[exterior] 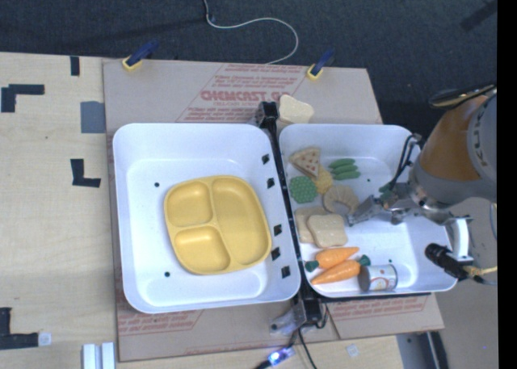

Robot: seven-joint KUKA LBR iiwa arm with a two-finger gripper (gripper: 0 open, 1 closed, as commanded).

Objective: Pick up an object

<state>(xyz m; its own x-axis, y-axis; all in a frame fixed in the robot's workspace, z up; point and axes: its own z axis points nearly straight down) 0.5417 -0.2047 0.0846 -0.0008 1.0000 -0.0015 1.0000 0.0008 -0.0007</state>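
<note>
From above, two white bins sit side by side on a sheet of cardboard (242, 89) on the desk (48, 198). The left bin (133, 165) holds a yellow divided plate (216, 224), three compartments, lying flat near the middle with nothing on it.

The right bin (380, 137) carries a cluster of toy food along its left half. Nearest the far wall is a pizza slice (306, 161), with a green pea pod (344, 169) just to its right. Below the slice lies a round green piece (303, 190), and beside that a small tan piece (339, 197). A slice of bread (327, 230) lies nearer the middle, touching the tan bits around it. Two carrots (336, 265) lie side by side near the front wall, and a small can (378, 278) rests on its side just right of them. A pale chunk (295, 109) sits outside the bins, against the far rim.

The arm (456, 157) comes in from the right, and its end effector (359, 212) is low inside the right bin, just right of the bread slice. I can't tell how far its fingers are spread, and nothing shows between them.
</note>
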